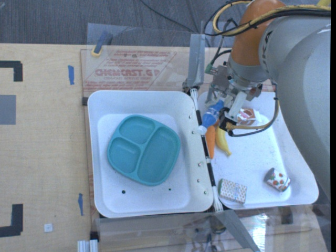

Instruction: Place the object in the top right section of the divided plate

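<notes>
The teal divided plate (144, 150) lies in the left bin (102, 190), with nothing in its three sections. My gripper (221, 108) hangs low over the upper left corner of the right bin (254, 159), far from the plate. Just under it lies a small blue object (209, 118), touching or nearly touching it. An orange carrot (210, 140) and a yellow banana (223, 143) lie side by side just below the blue object. I see nothing held between the fingers.
A red and white item (246, 116) lies right of the gripper. A small patterned box (232, 191) rests at the right bin's front left, and a red-dotted wedge (277, 179) at its front right. The raised divider between the bins (202, 156) separates gripper and plate.
</notes>
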Robot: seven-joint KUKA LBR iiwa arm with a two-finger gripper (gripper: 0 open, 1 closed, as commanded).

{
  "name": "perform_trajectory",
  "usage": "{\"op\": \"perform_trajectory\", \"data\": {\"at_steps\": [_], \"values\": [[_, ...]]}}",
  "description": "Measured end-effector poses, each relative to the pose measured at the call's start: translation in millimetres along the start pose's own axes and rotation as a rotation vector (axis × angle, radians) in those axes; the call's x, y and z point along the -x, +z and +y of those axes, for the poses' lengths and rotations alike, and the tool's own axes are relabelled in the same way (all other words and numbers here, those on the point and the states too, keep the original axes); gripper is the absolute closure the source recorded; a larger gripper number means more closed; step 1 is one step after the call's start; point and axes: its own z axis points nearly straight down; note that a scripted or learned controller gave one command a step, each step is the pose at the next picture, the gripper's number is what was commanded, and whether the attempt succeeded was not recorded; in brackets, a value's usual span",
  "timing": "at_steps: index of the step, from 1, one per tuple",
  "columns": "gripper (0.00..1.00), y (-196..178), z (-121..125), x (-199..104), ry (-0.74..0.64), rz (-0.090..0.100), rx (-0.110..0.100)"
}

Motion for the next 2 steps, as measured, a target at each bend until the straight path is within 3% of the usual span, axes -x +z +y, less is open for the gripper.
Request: {"op": "perform_trajectory", "data": {"at_steps": [1, 2], "values": [[1.0, -79, -27, -71, -0.1, 0.001, 0.002], [1.0, -29, -37, -140, -0.378, -0.001, -0.002]]}}
